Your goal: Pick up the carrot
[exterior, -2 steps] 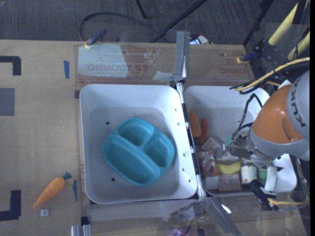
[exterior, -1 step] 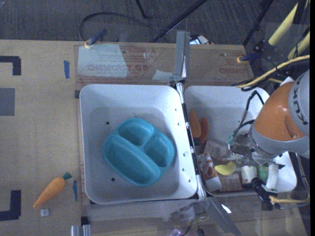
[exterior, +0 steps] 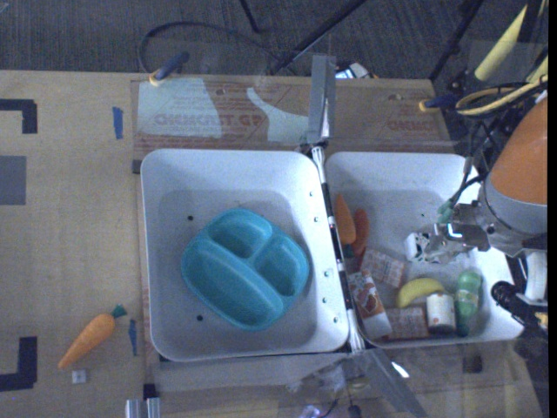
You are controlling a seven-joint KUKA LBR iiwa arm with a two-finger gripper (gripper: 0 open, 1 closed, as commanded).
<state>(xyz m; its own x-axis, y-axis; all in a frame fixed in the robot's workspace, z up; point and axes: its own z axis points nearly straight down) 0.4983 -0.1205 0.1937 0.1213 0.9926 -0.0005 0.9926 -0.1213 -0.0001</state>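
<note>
While carrot point(exterior: 345, 220) lies in right bin point(exterior: 383, 168), end effector point(exterior: 435, 244) nearby — above banana point(exterior: 420, 291).

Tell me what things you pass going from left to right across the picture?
Carrot on the bench → blue plate in the left bin → orange veg at the right bin's left wall → banana → green bottle.

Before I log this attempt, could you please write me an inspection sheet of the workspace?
Surface: wooden bench, two white bins side by side.
Job's things: orange toy carrot with green top lying on the bench, left of the left bin.
Clutter: blue divided plate in left bin; yellow banana, green bottle, packets in right bin.
Gripper: gripper over right bin.
Cables: black loop behind bench.
Surroundings: dark carpet.
</note>
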